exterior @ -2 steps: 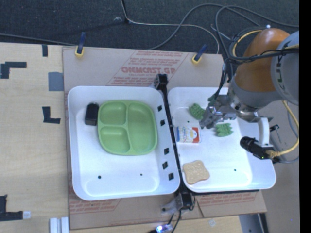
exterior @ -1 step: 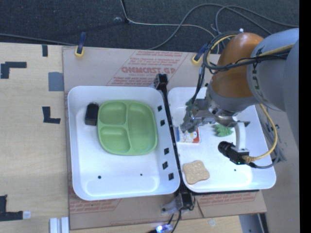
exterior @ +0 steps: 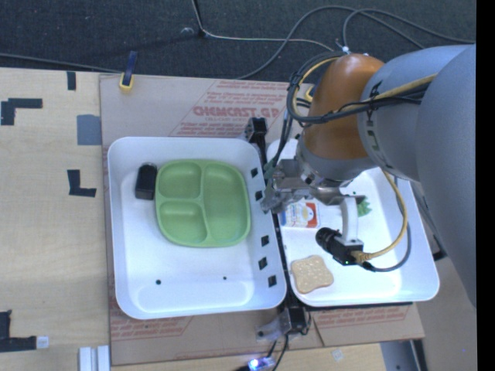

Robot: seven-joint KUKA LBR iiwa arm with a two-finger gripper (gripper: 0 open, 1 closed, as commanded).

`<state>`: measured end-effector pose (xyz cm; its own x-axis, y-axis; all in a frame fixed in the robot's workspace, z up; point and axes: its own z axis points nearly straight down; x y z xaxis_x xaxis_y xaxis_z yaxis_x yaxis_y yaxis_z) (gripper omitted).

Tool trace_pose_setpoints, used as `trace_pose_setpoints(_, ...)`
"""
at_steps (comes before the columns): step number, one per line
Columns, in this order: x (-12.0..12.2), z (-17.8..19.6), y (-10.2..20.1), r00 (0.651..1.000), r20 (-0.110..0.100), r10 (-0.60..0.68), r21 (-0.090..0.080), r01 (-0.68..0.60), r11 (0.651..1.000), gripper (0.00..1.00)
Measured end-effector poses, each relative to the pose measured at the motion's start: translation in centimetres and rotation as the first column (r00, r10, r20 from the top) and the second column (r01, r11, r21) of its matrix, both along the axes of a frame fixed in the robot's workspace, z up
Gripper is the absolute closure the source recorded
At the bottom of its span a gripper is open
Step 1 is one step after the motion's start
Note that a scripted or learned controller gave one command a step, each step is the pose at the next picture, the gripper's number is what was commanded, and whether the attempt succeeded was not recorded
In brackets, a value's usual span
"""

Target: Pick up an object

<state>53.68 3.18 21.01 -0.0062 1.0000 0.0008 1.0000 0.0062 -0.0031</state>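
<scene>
Two white bins sit side by side on the desk, and I have the arm [exterior: 402,122] reaching in from the right over the right bin [exterior: 410,280]. The tool [exterior: 292,195] hangs low near that bin's left wall, close to the divider between the bins, and it sits just above a small white packet with red print [exterior: 300,216]. I cannot tell its grasp state; the wrist and its metal fittings hide that part from me. Nothing I can see is clearly held, so I treat the pick as not yet made. My guess is that the packet is the target, since the tool is poised right over it. A toast-like tan piece [exterior: 312,273] lies near the front edge of the same bin, apart from the packet, and a small green-and-white item [exterior: 362,205] peeks out further right. A black cylinder on a yellow cable [exterior: 337,246] hangs from the wrist between them. In the left bin [exterior: 131,284] a green divided tray [exterior: 203,203] lies flat toward the back, with a small black block [exterior: 145,182] touching its left rim. Working so near the bin wall risks a clipped edge.
</scene>
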Motion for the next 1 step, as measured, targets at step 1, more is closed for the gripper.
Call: trace_pose_setpoints(1, -1.86, 0.87, 5.31, 1.0, 0.0, 0.001, 0.001, -0.001, 1.0, 1.0)
